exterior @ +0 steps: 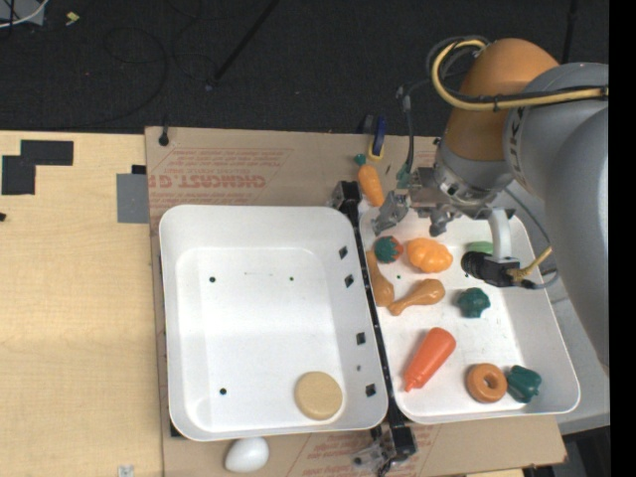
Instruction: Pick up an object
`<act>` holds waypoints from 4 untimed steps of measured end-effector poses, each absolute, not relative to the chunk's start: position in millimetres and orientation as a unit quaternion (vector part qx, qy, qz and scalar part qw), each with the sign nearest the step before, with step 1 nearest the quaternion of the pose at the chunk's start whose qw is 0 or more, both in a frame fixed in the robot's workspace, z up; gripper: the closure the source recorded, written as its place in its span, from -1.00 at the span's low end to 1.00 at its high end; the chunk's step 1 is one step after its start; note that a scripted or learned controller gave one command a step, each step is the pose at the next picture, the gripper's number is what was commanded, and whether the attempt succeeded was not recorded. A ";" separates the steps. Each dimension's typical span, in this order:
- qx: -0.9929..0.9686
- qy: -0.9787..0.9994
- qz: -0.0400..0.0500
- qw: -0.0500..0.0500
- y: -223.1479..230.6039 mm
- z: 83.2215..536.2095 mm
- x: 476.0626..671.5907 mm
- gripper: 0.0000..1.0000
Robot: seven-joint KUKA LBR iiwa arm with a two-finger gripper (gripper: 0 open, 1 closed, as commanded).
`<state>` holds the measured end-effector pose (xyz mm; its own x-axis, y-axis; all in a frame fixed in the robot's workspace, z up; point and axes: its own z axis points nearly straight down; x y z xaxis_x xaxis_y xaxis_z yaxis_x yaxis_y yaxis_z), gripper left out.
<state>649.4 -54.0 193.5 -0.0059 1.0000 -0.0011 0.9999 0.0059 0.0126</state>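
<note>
Two white bins [189, 266] sit on cardboard [248, 167] over wooden bench [70, 296].

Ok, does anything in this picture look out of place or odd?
Yes. A white egg-shaped object lies outside both bins, on the cardboard just below the left bin's front edge. The other toy foods sit inside bins, such as the carrot and donut in the right bin.

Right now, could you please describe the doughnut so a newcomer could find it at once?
Look in the right-hand bin, at its near right corner. The doughnut lies there between the carrot and a dark green piece; it alone is a brown ring with a hole.
</note>
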 end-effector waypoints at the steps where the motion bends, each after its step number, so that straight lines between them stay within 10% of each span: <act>1: 0.706 0.708 -0.001 -0.001 -55.7 187.2 643.6 -1.00; 2: 0.709 0.705 -0.003 0.000 -159.9 162.2 642.4 -1.00; 3: 0.708 0.707 -0.001 0.001 -94.2 97.2 633.0 -1.00; 4: 0.707 0.707 -0.002 -0.002 -92.9 105.5 632.0 1.00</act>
<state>632.0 -92.9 105.5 -0.0011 1.0000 -0.0001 1.0000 0.0011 -0.0063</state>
